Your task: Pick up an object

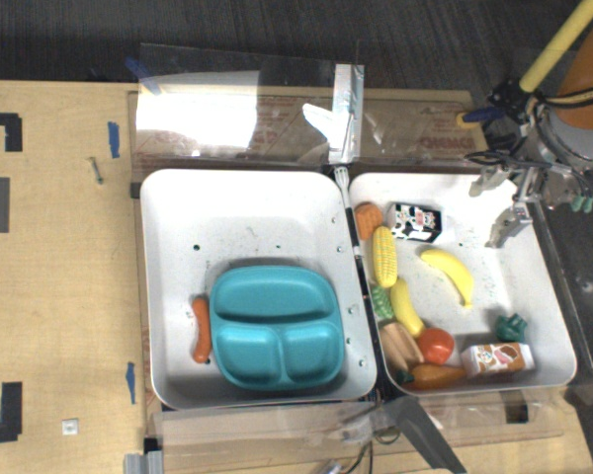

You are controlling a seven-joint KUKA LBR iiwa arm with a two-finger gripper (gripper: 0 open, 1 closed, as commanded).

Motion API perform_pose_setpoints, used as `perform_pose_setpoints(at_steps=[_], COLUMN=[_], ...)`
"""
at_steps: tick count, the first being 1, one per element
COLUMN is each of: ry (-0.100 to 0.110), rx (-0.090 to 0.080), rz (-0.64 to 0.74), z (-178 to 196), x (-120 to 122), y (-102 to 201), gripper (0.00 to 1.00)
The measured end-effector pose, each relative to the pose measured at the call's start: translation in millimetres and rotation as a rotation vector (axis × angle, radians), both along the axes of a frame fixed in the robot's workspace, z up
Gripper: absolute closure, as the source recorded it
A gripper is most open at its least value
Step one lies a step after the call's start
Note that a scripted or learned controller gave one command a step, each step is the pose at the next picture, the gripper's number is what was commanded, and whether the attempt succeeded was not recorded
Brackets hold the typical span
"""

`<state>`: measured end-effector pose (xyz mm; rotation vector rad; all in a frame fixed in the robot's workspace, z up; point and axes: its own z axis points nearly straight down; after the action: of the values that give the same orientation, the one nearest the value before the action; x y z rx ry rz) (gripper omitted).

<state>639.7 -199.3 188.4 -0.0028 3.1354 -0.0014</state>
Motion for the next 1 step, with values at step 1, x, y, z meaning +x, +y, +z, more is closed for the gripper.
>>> perform_pose_setpoints(at_steps=[1], ry=[-0.022], rx=[-0.008], rz=[0.093], z=[-78.5], x=[-4.5], y=[20.8], gripper=[0.00])
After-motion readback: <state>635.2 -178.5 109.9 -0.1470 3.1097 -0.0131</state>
